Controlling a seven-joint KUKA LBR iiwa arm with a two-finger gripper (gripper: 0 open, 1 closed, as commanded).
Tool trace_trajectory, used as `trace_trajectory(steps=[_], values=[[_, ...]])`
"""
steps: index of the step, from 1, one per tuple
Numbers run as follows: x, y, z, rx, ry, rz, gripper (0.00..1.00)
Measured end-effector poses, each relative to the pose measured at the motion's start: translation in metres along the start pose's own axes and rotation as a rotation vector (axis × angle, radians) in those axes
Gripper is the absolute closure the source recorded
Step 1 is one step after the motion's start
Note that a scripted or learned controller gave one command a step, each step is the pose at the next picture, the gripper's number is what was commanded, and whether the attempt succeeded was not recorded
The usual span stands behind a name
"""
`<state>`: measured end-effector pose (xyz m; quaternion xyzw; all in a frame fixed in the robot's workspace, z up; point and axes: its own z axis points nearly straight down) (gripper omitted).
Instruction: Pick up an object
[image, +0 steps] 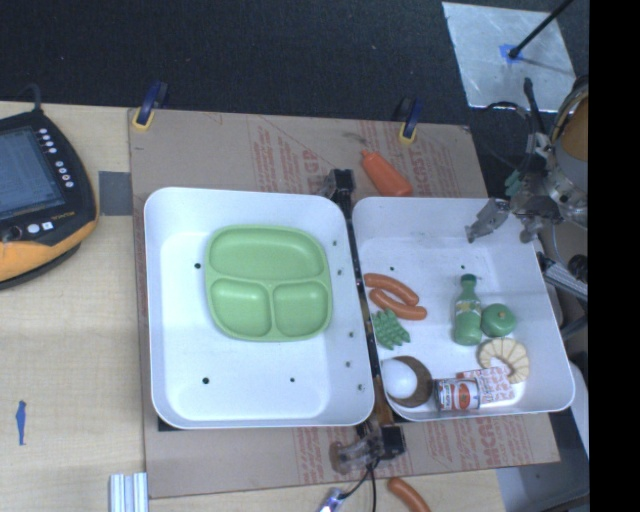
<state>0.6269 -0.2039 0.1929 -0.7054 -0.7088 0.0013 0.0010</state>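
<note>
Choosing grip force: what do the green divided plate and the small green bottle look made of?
Green divided plate: likely moulded plastic, matte, with uniform colour and soft rounded ridges. Small green bottle: probably hard toy plastic, slightly glossy; it is too small to be sure.

Even bright overhead light; mild glare on white bins (170, 300); soft, slightly blurry.

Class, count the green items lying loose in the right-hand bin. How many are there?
3: a green bottle, a round green fruit touching its right side, and a leafy green piece near the bin's left wall, below the sausages.
</note>
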Motion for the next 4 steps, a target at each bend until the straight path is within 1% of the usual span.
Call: trace_trajectory(steps=[1, 2, 3, 4], values=[[0.005, -0.040, 0.102, 0.003, 0.000, -0.001, 0.00], [0.004, -0.039, 0.091, 0.002, -0.002, -0.004, 1.00], [0.040, -0.011, 0.059, -0.001, 0.001, 0.000, 1.00], [0.136, -0.006, 0.000, -0.001, 0.002, 0.000, 1.00]])
